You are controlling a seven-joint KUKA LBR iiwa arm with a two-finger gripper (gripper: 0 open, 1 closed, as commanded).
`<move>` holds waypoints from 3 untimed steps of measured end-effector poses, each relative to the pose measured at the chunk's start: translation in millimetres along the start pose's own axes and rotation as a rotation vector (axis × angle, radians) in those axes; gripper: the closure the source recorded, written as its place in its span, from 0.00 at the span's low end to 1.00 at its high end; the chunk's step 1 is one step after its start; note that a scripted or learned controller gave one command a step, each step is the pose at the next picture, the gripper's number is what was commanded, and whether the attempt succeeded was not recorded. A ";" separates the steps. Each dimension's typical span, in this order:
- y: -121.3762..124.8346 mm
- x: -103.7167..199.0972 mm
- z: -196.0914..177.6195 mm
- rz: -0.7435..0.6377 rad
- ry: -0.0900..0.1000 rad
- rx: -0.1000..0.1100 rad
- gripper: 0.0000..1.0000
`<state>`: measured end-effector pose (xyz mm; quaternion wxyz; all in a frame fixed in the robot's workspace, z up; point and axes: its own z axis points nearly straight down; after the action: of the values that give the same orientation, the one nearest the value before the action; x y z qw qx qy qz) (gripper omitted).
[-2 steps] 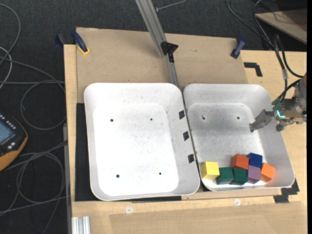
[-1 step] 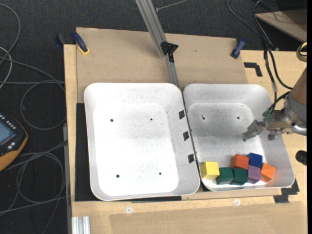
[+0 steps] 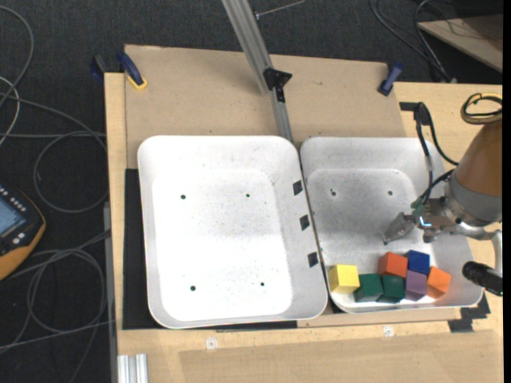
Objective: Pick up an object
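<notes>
Several small blocks lie clustered along the front edge of the right bin point(image 3: 351, 174): a yellow block point(image 3: 345, 276), two green blocks point(image 3: 368, 287), an orange block point(image 3: 393, 263), a blue block point(image 3: 417, 260), a purple block point(image 3: 416, 281) and another orange block point(image 3: 438, 278). My gripper point(image 3: 411, 228) hangs at the right side of this bin, just behind the orange and blue blocks. Its fingers point(image 3: 397, 230) are spread open, with nothing between them.
The left bin point(image 3: 215, 230) lies beside the right one, with a raised divider point(image 3: 303, 214) between them. A slanted metal pole point(image 3: 255, 46) rises from the bench's back. Cables point(image 3: 427, 146) run along the right bin's far right rim.
</notes>
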<state>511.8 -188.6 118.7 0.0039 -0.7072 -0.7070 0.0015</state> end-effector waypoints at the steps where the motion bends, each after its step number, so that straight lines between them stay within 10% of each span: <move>1: -0.3 0.5 20.6 0.000 -0.001 -0.003 0.00; 2: 1.2 0.7 8.3 -0.001 -0.001 -0.009 1.00; 3: 6.7 0.7 -35.8 -0.002 -0.005 -0.013 1.00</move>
<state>518.7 -188.0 154.4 -0.0026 -0.7065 -0.7077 -0.0015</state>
